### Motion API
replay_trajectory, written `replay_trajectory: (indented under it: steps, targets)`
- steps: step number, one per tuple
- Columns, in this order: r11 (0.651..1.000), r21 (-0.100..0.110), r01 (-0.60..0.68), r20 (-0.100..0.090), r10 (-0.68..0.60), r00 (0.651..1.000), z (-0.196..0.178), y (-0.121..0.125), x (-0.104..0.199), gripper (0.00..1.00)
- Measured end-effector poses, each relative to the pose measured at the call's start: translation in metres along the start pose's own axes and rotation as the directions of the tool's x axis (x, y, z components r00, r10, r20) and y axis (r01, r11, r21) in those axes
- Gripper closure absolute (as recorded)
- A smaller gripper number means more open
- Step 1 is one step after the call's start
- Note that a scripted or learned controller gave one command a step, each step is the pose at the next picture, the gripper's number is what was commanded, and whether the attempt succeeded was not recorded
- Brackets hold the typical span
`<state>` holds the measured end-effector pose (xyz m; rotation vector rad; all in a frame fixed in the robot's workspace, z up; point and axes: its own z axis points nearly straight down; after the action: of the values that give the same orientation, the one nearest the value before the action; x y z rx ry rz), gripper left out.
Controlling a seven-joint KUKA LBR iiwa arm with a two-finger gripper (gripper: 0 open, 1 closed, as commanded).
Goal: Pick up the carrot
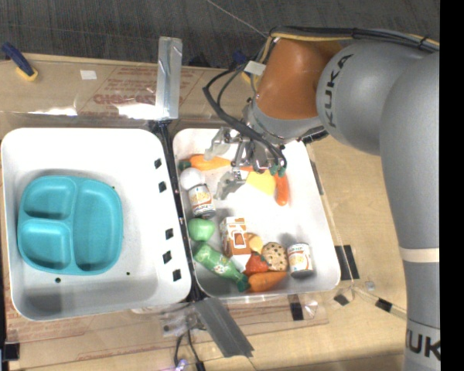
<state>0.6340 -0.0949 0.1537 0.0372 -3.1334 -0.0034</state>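
Note:
A small orange carrot with a green top lies in the right bin, near its back right, next to a yellow piece. My gripper hangs low over the back of that bin, just left of the carrot, and looks open. One finger stands by the back wall and the other nearer the middle. An orange elongated piece lies between them at the bin's back left, and I cannot tell whether they touch it. Another orange carrot-like piece rests at the front.
The right bin also holds a small white bottle, a green ball, a green bottle, a small carton, a cookie and a small can. A teal divided plate sits in the left bin.

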Motion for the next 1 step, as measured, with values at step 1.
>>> replay_trajectory:
  steps: [1]
  targets:
    - [0.994,0.004,0.112,0.005,-0.113,0.994,0.0622,0.003,-0.0233,0.0]
